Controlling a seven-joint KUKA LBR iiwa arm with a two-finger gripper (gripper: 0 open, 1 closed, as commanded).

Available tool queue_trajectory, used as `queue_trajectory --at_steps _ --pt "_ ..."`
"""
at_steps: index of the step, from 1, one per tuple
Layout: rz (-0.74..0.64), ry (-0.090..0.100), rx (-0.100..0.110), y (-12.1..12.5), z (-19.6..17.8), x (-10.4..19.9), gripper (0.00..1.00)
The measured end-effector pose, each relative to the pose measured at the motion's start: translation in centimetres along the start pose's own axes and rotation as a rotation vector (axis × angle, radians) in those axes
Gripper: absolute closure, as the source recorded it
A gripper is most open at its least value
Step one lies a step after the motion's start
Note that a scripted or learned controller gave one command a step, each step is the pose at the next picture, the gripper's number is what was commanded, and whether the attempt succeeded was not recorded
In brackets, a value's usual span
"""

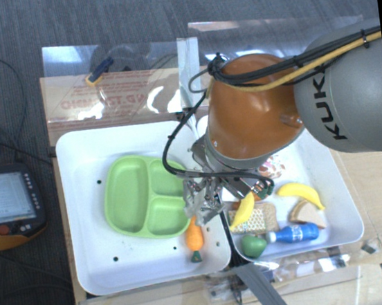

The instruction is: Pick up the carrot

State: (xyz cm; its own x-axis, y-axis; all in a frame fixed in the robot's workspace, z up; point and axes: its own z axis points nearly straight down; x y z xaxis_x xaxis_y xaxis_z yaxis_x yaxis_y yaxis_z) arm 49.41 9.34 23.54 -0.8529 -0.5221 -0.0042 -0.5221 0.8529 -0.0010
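The carrot [194, 238] lies just below my gripper [201, 203], long axis toward me, beside the green tray [141, 197]; jaws' spread unclear.

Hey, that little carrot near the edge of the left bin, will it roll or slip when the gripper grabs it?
The carrot looks like a smooth, rounded toy, so it may slip between the fingers. Its tapered shape suggests it would roll in a curve if nudged. It lies beside the bin wall, which may stop it.

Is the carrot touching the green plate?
Apart. The camera view shows a strip of white bin floor between the carrot and the green plate; the carrot lies just past the plate's lower right corner.
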Motion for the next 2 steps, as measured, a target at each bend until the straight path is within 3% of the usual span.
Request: queue_trajectory --at_steps 1,2 --pt "-0.346 0.001 -0.001 -3.2 -3.5 1.0 1.00" --pt "-0.335 0.008 -0.008 3.5 4.8 -1.0 1.00"
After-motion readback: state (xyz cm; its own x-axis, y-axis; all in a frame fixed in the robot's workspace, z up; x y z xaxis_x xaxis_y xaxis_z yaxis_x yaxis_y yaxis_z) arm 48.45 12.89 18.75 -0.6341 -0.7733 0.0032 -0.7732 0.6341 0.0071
